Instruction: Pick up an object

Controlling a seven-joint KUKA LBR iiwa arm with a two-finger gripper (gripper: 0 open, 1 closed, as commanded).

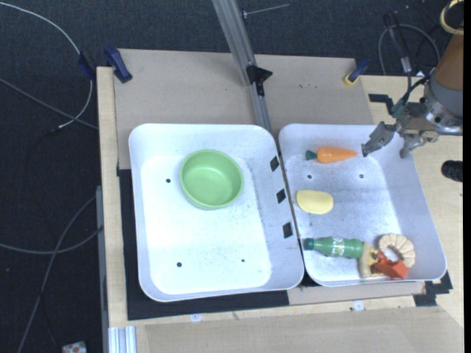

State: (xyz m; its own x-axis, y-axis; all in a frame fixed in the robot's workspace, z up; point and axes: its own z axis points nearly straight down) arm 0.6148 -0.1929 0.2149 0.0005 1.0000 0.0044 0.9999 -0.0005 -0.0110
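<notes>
The right bin (412,197) holds an orange carrot (333,154) near its far edge, a yellow oval piece (315,201) in the middle, a green bottle (335,247) lying on its side near the front, and a tan ring-shaped toy with a red piece (391,256) at the front right. My gripper (390,141) hangs over the bin's far right corner, just right of the carrot's tip. Its two fingers (373,140) are spread apart with nothing between them.
A green bowl (212,179) sits in the left bin (199,271). A metal pole (235,28) slants down to the gap between the bins. Blue and yellow clamps hold the board's far corners. Cables lie on the dark floor at left.
</notes>
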